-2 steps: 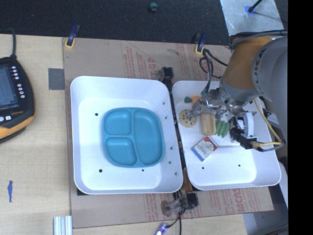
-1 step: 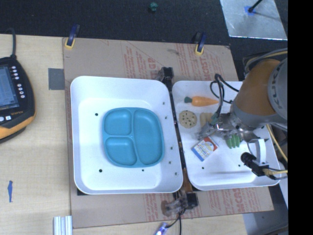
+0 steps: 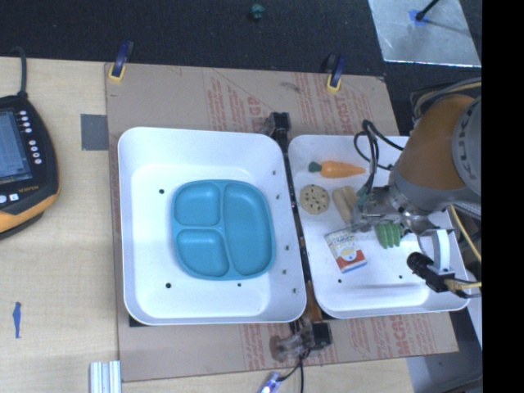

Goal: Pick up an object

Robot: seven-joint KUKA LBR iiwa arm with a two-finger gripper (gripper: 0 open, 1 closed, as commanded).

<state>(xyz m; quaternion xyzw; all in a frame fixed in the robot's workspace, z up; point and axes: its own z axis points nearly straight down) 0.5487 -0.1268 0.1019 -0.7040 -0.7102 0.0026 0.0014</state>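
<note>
Judging by its look, the green toy vegetable (image 3: 388, 235) is taken to be light, rigid plastic with a bumpy skin, best pinched across its narrow middle. It is seen in the right white bin (image 3: 372, 297), just beside and below the gripper (image 3: 370, 209). A small carton (image 3: 347, 250) is found below and to the left, a cookie (image 3: 314, 198) left, a toy carrot (image 3: 340, 169) above. The arm is reached in from the right, wrist bent down over the bin; the gripper's opening cannot be told
</note>
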